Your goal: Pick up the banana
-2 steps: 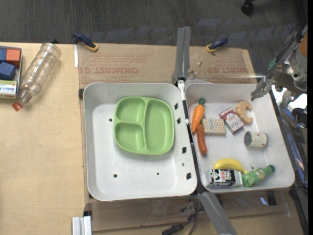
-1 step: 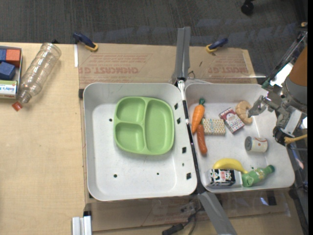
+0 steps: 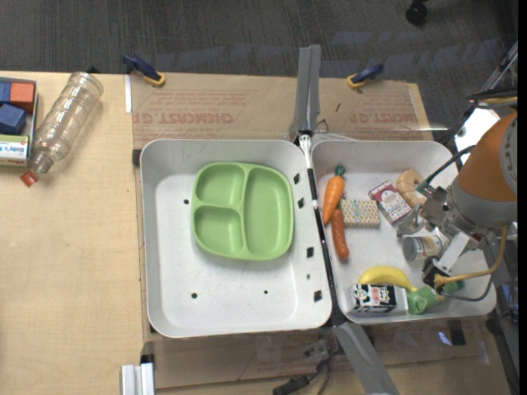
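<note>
Two white bins sit side by side; the banana (image 3: 388,277) lies in the right bin (image 3: 362,151), toward the lower right of the frame, resting on the bin floor just above a small dark carton (image 3: 375,298) and left of a green item (image 3: 422,302).

Progress: the pick looks not yet made. The banana is flat in the bin with nothing closed around it. The gripper (image 3: 430,241) hangs just up and right of the fruit, near it but apart, over a cluster of small objects at the bin's right side. Cannot tell from this angle whether it stands wide or narrow; the wrist and cabling hide that.

Remaining, as judged: shift down-left over the banana, descend, close, lift.

Banana orientation: long axis runs roughly left to right across the frame, slightly bowed with the hump upward. One tip points left toward the carrots (image 3: 334,208), the other right toward the green item.

Left bin (image 3: 165,245) holds a green divided plate (image 3: 244,211), well apart from the action.
</note>
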You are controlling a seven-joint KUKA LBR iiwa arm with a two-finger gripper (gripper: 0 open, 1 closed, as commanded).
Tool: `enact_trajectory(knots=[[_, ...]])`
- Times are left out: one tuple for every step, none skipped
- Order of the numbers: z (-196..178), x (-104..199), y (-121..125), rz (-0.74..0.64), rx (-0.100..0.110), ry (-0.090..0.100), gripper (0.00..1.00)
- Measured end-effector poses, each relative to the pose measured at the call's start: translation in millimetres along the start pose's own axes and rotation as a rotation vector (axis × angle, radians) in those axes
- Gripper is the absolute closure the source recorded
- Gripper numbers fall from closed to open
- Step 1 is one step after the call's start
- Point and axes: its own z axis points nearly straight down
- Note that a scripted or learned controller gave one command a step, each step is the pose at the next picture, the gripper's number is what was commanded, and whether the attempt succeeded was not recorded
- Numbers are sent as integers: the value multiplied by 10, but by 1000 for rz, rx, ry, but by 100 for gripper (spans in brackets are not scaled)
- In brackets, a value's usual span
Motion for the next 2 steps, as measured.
enact_trajectory(knots=[[-1, -291, -369, -48, -1, 1, 0], [-995, 91, -695, -339, -4, 0, 0]])
